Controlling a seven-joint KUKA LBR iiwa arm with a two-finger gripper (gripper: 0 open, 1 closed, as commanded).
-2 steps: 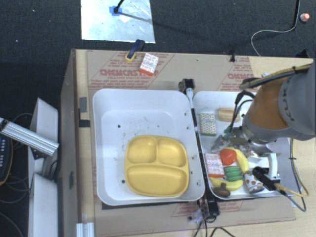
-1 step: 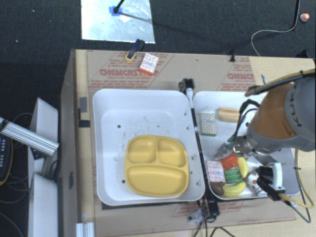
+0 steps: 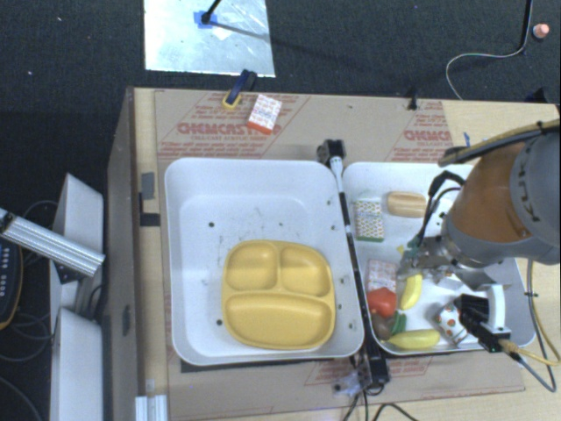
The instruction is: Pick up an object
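On the worktop (image 3: 219, 121) sit 2 white bins, the left bin (image 3: 202, 200) bearing 1 yellow tray (image 3: 279, 294), the right bin (image 3: 390, 182) several small items, where the arm's gripper (image 3: 419, 266) hangs low over 1 yellow piece (image 3: 409, 291).
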